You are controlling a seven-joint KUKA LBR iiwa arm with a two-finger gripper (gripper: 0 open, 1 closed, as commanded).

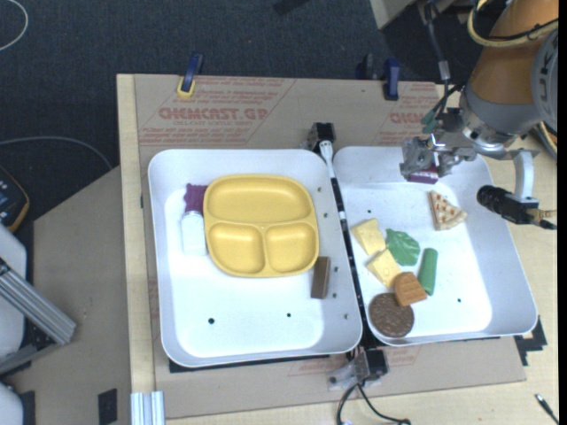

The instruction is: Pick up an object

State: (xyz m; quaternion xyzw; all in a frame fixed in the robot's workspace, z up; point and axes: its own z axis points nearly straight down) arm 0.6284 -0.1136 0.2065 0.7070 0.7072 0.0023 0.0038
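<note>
My gripper (pixel 424 168) hangs over the far edge of the right bin (pixel 496 264), reaching in from the right. A small purple object (pixel 424 177) shows between its fingertips, and the fingers are closed on it. Below it in the same bin lie a pizza slice (pixel 446 211), two yellow cheese pieces (pixel 368 235) (pixel 384 266), a green leaf (pixel 404 246), a green pickle (pixel 428 270), a tan cookie (pixel 408 288) and a round brown patty (pixel 391 315).
The left bin (pixel 248 326) holds a yellow divided plate (pixel 261 224), a purple item (pixel 195 196), a white bottle (pixel 192 235) and a brown bar (pixel 321 277). A black ridge (pixel 341 228) separates the bins. Clamps sit on the board's far edge.
</note>
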